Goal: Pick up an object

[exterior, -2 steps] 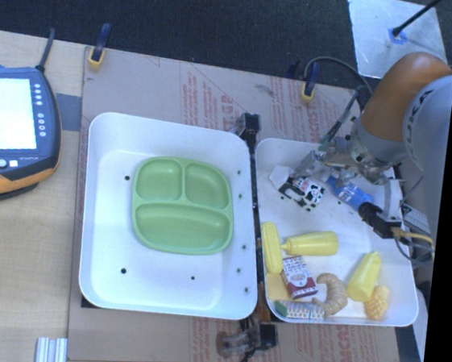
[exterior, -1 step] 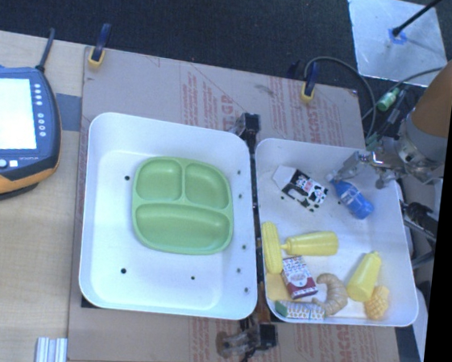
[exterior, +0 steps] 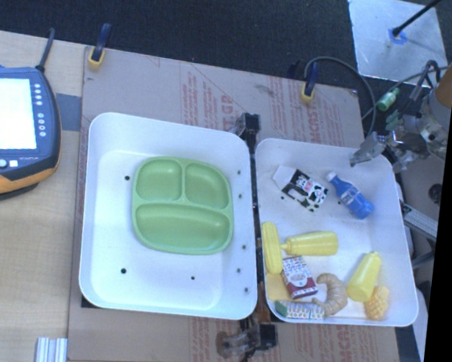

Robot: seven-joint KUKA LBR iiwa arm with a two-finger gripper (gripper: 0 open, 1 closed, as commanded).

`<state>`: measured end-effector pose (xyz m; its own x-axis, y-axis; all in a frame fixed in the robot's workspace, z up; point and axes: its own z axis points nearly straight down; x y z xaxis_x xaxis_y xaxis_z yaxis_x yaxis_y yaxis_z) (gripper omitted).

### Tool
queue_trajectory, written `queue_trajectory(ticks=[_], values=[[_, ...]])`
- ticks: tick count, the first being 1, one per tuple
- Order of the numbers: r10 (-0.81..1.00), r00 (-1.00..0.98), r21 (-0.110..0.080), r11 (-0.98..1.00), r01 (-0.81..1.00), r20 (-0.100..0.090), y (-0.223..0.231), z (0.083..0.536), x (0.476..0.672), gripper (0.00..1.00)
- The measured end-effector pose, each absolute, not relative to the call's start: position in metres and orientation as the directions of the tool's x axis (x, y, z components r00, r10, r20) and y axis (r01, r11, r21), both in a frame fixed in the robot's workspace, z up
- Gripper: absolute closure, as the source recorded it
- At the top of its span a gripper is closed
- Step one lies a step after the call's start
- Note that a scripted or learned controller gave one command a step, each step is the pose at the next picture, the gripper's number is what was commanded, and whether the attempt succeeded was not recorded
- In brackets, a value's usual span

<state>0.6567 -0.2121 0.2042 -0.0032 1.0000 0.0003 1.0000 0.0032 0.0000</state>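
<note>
While my pincer (exterior: pixel 373 150) hangs over the far right corner of the right bin (exterior: pixel 402 237), I cannot tell from this angle how it is set, and nothing shows in its grip. It sits above the bin's rim, near the blue bottle (exterior: pixel 351 196) but apart from it.

All the loose things lie in that right bin. The blue bottle lies tilted in the far part, and just to its left is a small black-and-white carton (exterior: pixel 301 185). Toward the middle a yellow squeeze bottle (exterior: pixel 311 243) lies on its side, its tip touching a yellow banana (exterior: pixel 270 246) that runs along the bin's left wall. Below them a red-and-white packet (exterior: pixel 298 277) rests beside a tan ring-shaped pastry (exterior: pixel 333 292). A second yellow bottle (exterior: pixel 364 275) leans near the right wall, with a small yellow corn-like piece (exterior: pixel 377 301) just beside it at the near corner.

My left bin (exterior: pixel 94 275) carries a green divided plate (exterior: pixel 182 204), lying flat near its centre. Both bins rest on a brown board on the tabletop (exterior: pixel 5 273), and a tablet-like pendant (exterior: pixel 9 131) with a lit screen lies at the far left.
</note>
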Motion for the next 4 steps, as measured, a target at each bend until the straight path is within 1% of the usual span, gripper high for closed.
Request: queue_trajectory(ticks=[1, 2, 3, 4], values=[[1.000, -0.006, -0.006, 0.006, 1.000, 0.000, -0.211, 0.090, 0.655, 0.00], [1.000, -0.009, -0.003, 0.009, 1.000, -0.001, -0.211, 0.103, 0.657, 1.00], [1.000, -0.009, -0.003, 0.009, 1.000, -0.001, -0.211, 0.103, 0.657, 0.00], [1.000, -0.001, 0.001, 0.001, 1.000, -0.001, -0.212, 0.191, 0.631, 0.00]])
